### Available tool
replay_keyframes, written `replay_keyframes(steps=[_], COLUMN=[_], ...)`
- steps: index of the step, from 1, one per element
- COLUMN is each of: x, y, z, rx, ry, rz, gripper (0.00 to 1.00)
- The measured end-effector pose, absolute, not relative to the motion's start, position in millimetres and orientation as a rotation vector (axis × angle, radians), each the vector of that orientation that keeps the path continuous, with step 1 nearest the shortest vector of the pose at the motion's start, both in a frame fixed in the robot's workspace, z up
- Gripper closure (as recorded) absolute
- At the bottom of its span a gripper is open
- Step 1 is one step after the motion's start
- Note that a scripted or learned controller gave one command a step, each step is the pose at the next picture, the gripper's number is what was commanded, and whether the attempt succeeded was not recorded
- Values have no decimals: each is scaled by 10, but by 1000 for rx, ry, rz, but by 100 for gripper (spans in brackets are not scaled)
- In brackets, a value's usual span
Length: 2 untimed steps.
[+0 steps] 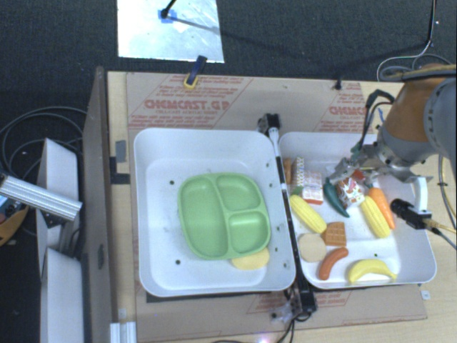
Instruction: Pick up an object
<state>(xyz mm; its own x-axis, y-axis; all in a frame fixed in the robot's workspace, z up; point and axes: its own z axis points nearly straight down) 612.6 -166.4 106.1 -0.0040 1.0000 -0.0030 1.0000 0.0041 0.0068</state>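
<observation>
The right bin (421, 259) holds a heap of toy food. There is a corn cob (308, 214), a second corn cob (375, 216) beside an orange carrot (382, 204), a banana (370, 269), a red sausage (332, 262), a square cracker (335, 234), a round pale biscuit (310, 247), a dark green vegetable (335, 198), a red-and-white packet (351, 190) and a striped box (298, 173). My gripper (348, 171) hangs low over the bin's back middle, just above the packet and the green vegetable. Nothing visibly sits in its grasp.
The left bin (153, 191) carries a green divided plate (223, 215) with a yellow piece (250, 261) at its front edge. A black divider bar (280, 184) runs between the bins. The grey and orange arm (421, 120) covers the right bin's back right corner.
</observation>
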Motion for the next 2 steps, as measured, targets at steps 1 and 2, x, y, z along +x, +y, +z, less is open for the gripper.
replay_keyframes(steps=[1,2], x=[6102,6095], y=[-1722,-1703], z=[879,969], rx=[2213,2213], ry=[2214,2221], rz=[5,5], gripper=[0,100])
